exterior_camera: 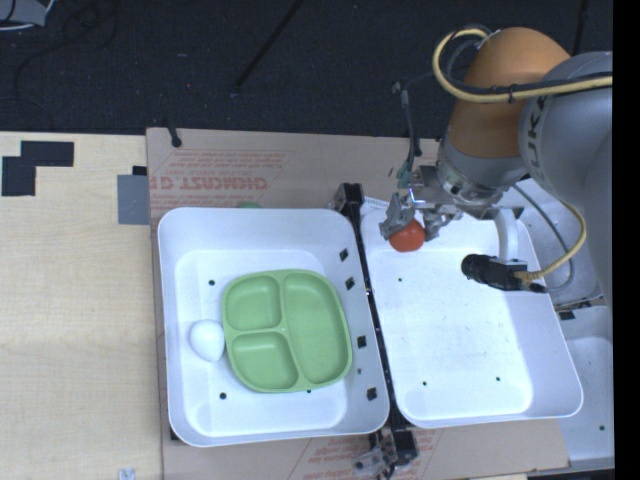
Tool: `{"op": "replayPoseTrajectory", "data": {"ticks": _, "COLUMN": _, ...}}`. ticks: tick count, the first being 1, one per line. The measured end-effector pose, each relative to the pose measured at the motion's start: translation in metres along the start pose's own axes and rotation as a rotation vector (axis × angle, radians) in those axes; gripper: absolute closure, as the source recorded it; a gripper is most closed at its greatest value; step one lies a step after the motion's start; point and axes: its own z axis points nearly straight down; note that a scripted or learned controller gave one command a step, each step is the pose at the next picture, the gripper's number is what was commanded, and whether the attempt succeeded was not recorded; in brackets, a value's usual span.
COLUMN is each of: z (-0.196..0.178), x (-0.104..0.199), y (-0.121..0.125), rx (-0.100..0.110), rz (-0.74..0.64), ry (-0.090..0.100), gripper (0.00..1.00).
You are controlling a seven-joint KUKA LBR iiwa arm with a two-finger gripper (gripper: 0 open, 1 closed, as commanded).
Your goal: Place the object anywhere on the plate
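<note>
A red object (pixel 407 237) is seen clamped in the claw (pixel 408 226), well to the right of the green plate (pixel 285 329), across the bins' shared wall.

You had plate (pixel 287 329) in left bin (pixel 190 233), egg (pixel 207 340) touching its left; gripper (pixel 408 230) with ball (pixel 407 238) sat over right bin's (pixel 500 388) far-left corner.

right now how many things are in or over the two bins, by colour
green: 1, the divided plate
white: 1, the egg-like object beside the plate
red: 1, the small red object at the gripper
total: 3
</note>
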Motion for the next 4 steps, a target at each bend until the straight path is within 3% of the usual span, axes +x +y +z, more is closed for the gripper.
{"op": "replayPoseTrajectory", "data": {"ticks": 2, "z": 0.018, "x": 0.102, "y": -0.005, "rx": 0.003, "rz": 0.001, "ry": -0.001, "gripper": 1.0}}
{"op": "replayPoseTrajectory", "data": {"ticks": 3, "z": 0.0, "x": 0.155, "y": -0.004, "rx": 0.0, "rz": 0.001, "ry": -0.001, "gripper": 1.0}}
{"op": "replayPoseTrajectory", "data": {"ticks": 4, "z": 0.003, "x": 0.184, "y": -0.005, "rx": 0.001, "rz": 0.002, "ry": -0.002, "gripper": 1.0}}
